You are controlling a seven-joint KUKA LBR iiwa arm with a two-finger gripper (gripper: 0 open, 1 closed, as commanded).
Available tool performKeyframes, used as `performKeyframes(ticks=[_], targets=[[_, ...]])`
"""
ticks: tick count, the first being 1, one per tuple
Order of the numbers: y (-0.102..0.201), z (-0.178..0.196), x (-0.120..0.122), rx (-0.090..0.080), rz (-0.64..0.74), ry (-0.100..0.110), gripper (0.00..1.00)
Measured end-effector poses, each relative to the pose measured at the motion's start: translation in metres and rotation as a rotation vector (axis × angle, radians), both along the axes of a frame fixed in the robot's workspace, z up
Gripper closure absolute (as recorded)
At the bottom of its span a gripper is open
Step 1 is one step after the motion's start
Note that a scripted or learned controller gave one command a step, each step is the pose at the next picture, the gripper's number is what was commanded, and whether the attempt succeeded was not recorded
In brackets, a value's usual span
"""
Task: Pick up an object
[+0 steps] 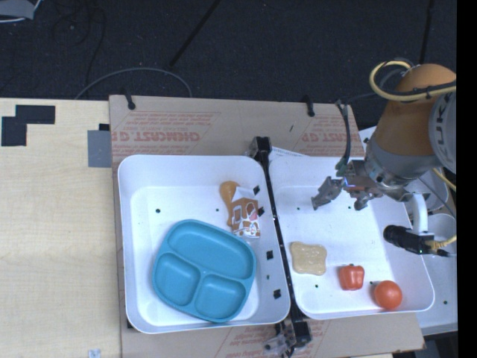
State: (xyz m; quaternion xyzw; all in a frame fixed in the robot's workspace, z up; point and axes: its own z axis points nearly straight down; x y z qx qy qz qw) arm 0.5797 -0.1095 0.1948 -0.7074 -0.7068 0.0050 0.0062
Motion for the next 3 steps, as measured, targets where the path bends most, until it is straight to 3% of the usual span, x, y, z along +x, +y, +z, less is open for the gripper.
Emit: performKeyframes(ticks=[1,3], targets=[[0.0,0.008,0.003,-0.001,0.002,-0.012,0.0],[-0.003,-0.079,0.005,-0.001,0.001,-0.009,0.0]])
